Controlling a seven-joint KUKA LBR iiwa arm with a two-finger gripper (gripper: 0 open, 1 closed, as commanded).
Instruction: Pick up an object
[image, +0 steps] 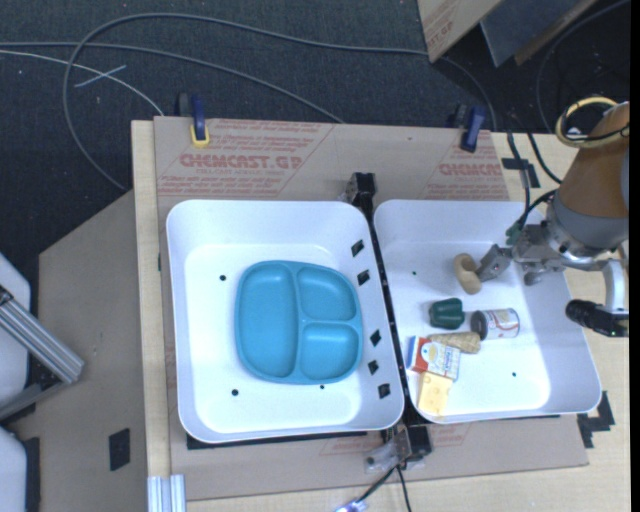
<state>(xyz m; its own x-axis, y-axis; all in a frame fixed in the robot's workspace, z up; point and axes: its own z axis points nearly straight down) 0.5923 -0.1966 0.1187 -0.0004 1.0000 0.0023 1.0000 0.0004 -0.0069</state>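
A light blue tray (297, 322) lies in a white bin (190, 300) (its neighbour (560, 395) white too).

Glossy blue plastic tray (297, 322)

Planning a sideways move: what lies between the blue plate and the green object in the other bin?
In the camera view, between the blue plate and the green object lie bare bin floor and the two bins' adjoining rims with black clips.

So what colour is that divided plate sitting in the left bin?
Light blue. The divided plate shows plainly in the camera view, against the white left bin.
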